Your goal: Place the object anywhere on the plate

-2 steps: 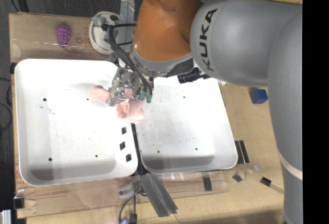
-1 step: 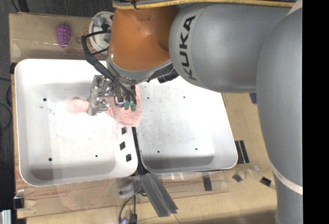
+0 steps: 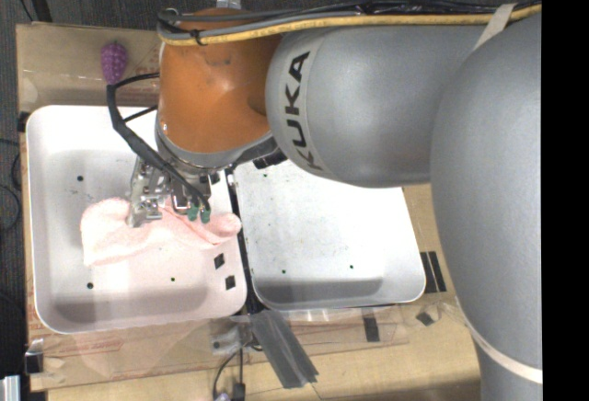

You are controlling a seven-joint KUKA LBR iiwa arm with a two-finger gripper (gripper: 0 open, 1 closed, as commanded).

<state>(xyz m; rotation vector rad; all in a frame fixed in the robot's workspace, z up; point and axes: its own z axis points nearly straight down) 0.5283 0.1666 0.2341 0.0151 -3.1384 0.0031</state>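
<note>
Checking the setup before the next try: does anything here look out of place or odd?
Two things. A purple grape-like object lies on the bench outside both bins, beyond the left bin. A pink cloth lies crumpled in that bin under the gripper.

A crumpled pale pink cloth [image 3: 138,234] lies spread flat in the left shallow white bin [image 3: 55,206], toward its 3 o'clock side.

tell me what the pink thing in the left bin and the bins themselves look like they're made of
The pink thing looks like soft cloth: matte, rumpled, with folds and a limp edge. The left bin and the right bin look like moulded white plastic, smooth with a slight sheen and rounded corners; the right one shows dark scuffs.
</note>
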